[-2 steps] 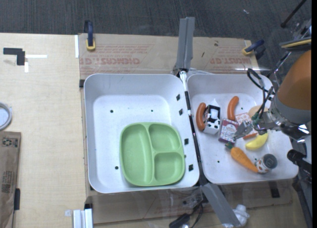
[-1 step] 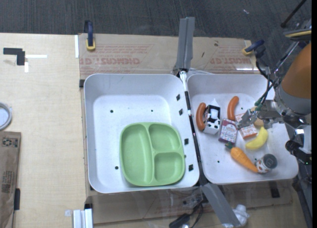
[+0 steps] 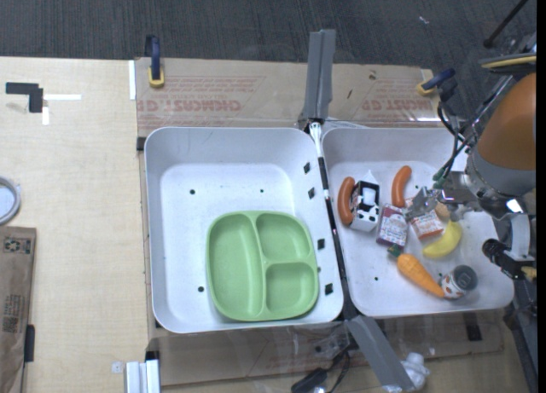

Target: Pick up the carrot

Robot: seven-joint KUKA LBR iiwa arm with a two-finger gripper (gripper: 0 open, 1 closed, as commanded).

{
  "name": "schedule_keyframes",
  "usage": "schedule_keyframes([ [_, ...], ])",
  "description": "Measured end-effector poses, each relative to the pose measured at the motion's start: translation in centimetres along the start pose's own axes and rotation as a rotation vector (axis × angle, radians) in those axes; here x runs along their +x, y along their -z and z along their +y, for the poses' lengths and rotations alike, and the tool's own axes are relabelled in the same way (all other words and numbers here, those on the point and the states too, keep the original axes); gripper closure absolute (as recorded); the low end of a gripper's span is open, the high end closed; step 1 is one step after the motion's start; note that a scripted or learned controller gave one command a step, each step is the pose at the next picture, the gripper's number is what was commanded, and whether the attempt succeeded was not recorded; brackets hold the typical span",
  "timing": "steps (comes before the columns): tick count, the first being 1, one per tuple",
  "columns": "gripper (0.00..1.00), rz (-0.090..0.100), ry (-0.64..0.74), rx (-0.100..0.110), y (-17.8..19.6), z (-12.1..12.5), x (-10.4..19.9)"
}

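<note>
Right bin, near its front edge: the carrot. Lies flat on the white floor, long axis slanting from upper left to lower right in the camera view. Looks thicker at the upper-left end, which points toward the middle of the bin; narrows toward the lower-right end, which points at the front right corner. Just touches, or nearly touches, a small round can at that narrow end. Sits just below a yellow banana and a small printed packet.

Farther back in the same bin: two reddish sausages, both nearly upright in the view, with a black-and-white carton between them.

Reaching in from the right: the grey arm with its orange band. At its end, the gripper, low among the clutter beside a second packet, behind the carrot and apart from it. Nothing of the carrot in its grasp. Clenched or released: cannot tell from this slant.

Left bin: a green divided plate toward the front.
</note>
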State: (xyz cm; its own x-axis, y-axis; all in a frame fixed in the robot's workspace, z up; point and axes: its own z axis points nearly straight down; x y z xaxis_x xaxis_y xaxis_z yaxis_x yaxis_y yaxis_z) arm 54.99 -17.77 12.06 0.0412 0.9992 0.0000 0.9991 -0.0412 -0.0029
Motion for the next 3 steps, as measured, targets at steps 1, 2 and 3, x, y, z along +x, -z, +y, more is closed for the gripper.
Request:
schedule_keyframes([
  [1, 0.0, 0.0, 0.197, -0.004, -2.9, -7.2, -0.1],
  [2, 0.0, 0.001, 0.142, -0.001, -3.0, -7.1, 1.7],
  [3, 0.0, 0.001, 0.452, -0.001, -3.0, -7.4, 2.7],
])
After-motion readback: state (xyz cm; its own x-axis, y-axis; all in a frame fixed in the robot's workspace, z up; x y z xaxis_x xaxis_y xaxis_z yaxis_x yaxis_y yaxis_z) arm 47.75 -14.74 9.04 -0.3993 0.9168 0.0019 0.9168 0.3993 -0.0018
